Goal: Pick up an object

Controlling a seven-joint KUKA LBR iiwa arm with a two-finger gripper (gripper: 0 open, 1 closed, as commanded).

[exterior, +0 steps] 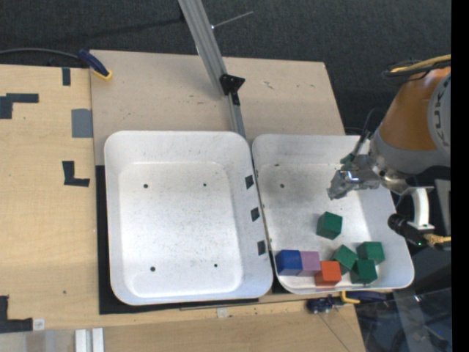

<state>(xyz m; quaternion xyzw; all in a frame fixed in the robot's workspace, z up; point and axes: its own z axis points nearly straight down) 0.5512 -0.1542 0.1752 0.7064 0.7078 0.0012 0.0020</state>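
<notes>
Hovered above the right bin (293,152) — pincer (341,188) state impossible to tell. Lone green cube (330,224) just below it, apart from the clustered blocks (330,264). Risked an off-centre descent nudging it aside — closing on nothing.

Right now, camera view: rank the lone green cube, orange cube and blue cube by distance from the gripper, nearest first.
All sit in the right bin, measured from the gripper.
1. Lone green cube: just below the gripper, mid-bin.
2. Orange cube: at the bin's near wall, in the cluster.
3. Blue cube: at the bin's near left corner, leftmost of the cluster.
</notes>
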